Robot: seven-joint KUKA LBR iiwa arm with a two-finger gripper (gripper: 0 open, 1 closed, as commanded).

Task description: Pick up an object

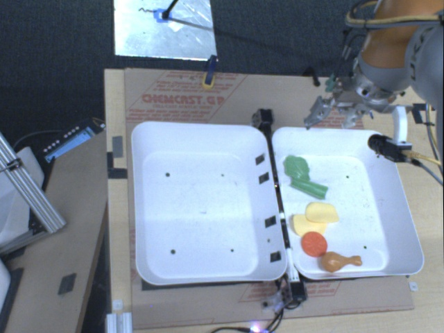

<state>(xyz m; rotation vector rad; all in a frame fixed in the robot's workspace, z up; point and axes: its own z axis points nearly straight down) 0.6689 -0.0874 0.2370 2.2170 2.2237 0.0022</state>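
Targets: four toy foods in the right bin (pixel 409 245), all in its 9 to 6 o'clock part, none lifted.
Green piece (pixel 302 174): at 10 o'clock in that bin, apart from the others, nearest the arm.
Yellow pieces (pixel 316 217): at 8 o'clock, two overlapping shapes, the upper one rounded, the lower one flat.
Red disc (pixel 314 243): at 7 o'clock, touching the lower yellow piece.
Orange drumstick (pixel 338 261): at 6 o'clock, just beside the disc, close to the near wall.
Gripper (pixel 331 111): poised over the far rim of the right bin at 12 o'clock, well apart from every target, nothing between the fingers; whether spread or pressed together cannot be told from this slant.
Arm (pixel 399 26): entering from 2 o'clock of the view, orange band above the wrist.
Left bin (pixel 201 134): at 9 o'clock of the right bin, the two joined along a black hinge strip.
Step in hand: approach, judged barely begun.
Good practice: choose the green piece, as isolated and closest; centre above its thicker part before descending; straddle the narrow width.
Risks: crowded yellow, red and orange group likely to shift together; drumstick near the wall leaves little finger room.
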